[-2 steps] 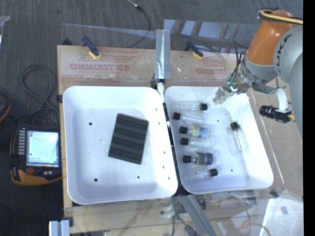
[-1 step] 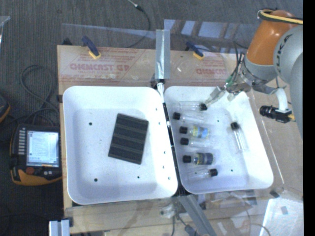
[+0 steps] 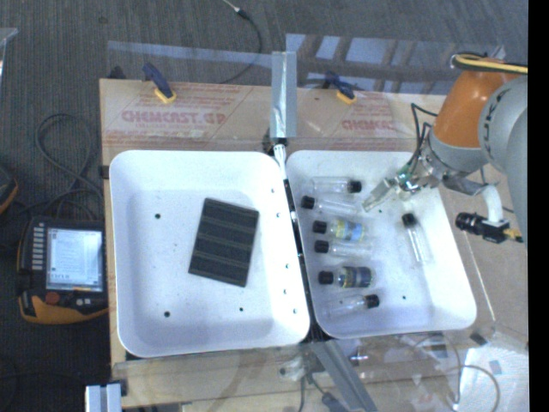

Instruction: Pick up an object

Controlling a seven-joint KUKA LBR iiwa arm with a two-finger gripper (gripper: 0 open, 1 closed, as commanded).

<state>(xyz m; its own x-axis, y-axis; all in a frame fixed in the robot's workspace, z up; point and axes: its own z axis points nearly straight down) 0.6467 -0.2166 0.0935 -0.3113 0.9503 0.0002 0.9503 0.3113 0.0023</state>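
Looking down from the camera view, I see my gripper (image 3: 383, 192) low over the right bin (image 3: 455, 303), near its back edge, just beside a clear vial (image 3: 336, 185); its opening I cannot tell. More black-capped vials (image 3: 343, 277) lie scattered there. A dark ribbed tray (image 3: 224, 241) rests in the left bin (image 3: 137, 316).

— You asked about colours?
— Your two shallow white plastic bins (image 3: 129, 230): the left holds a ribbed black rectangular tray (image 3: 224, 242), the right clear glass vials with black caps (image 3: 334, 249).
— And the arm?
— Grey, orange-banded.
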